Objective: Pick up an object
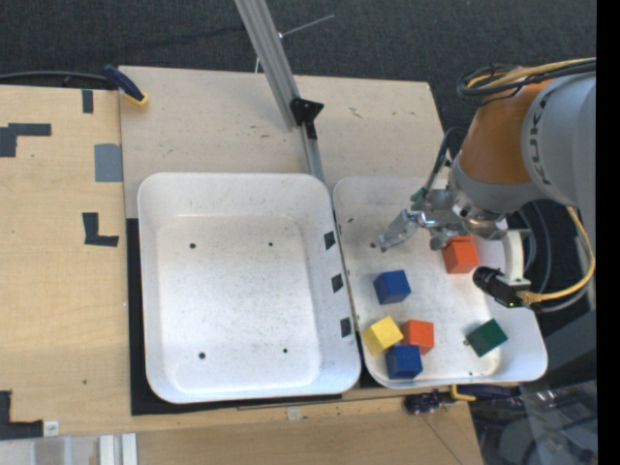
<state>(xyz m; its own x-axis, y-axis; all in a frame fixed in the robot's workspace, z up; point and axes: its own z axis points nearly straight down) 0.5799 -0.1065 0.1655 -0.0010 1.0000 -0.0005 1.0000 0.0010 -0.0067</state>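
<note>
Hovering over the right bin (360, 201), the jaws (392, 237) look narrowly parted with nothing between them. Relative to the blue cube (392, 286): jaws just above it, orange cube (461, 255) to its right, yellow cube (384, 333) below, green cube (486, 337) lower right.

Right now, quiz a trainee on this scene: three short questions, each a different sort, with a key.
1. True or false: every block lies in the right bin.
2. How many blue blocks are there?
3. Which block lies nearest the gripper? A) green B) yellow C) upper orange

Key:
1. True; the left bin holds no blocks.
2. Two: one mid-bin, one at the near wall.
3. C, the upper orange block; the green block and yellow block lie farther off.
</note>
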